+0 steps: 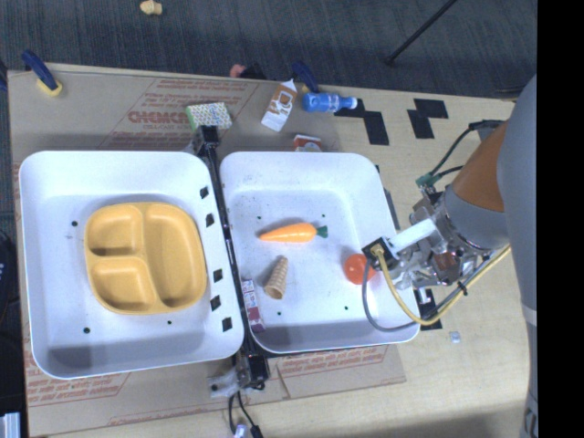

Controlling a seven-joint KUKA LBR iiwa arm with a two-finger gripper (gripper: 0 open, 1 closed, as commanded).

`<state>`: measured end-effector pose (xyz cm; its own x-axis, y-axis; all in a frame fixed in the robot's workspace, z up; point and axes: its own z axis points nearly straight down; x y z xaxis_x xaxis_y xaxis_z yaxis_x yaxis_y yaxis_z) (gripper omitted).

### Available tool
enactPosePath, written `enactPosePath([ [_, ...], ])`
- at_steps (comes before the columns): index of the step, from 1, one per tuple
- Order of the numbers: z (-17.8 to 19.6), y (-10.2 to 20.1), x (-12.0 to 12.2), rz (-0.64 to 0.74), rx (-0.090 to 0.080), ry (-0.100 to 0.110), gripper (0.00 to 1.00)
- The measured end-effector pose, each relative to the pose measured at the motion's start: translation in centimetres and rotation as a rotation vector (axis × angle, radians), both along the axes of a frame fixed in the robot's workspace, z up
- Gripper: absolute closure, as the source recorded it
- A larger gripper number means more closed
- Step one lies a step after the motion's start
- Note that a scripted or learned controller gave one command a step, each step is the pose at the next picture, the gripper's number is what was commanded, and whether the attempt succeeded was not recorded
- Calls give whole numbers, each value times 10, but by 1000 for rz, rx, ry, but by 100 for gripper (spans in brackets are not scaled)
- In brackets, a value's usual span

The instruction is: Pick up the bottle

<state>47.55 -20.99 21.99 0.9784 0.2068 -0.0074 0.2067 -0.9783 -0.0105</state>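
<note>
A: Where's the bottle?
B: The blue bottle (327, 102) is lying on the desk (456, 372), beyond the right bin (301, 167) on its far side.
A: Gripper?
B: The gripper (415, 265) is hovering at that bin's right rim, beside a red ball (355, 267). Can't tell if it's clenched or released. A carrot (290, 234) and a cone (276, 276) are lying mid-bin.

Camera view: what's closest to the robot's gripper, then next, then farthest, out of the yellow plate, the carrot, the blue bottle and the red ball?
1. Red ball, right beside the gripper, in the right bin.
2. Carrot, in the middle of that bin.
3. Blue bottle, outside both bins, at the back.
4. Yellow plate, over in the left bin.
</note>
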Motion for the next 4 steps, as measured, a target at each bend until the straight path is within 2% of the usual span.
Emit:
enactPosePath([
  [1, -23, 0, 0, -1, -2, -2, 100],
  [2, -15, 27, 2, 1, -1, -1, 100],
  [3, -5, 5, 0, -3, -5, -6, 100],
  [4, -8, 0, 0, -3, -5, -5, 100],
])
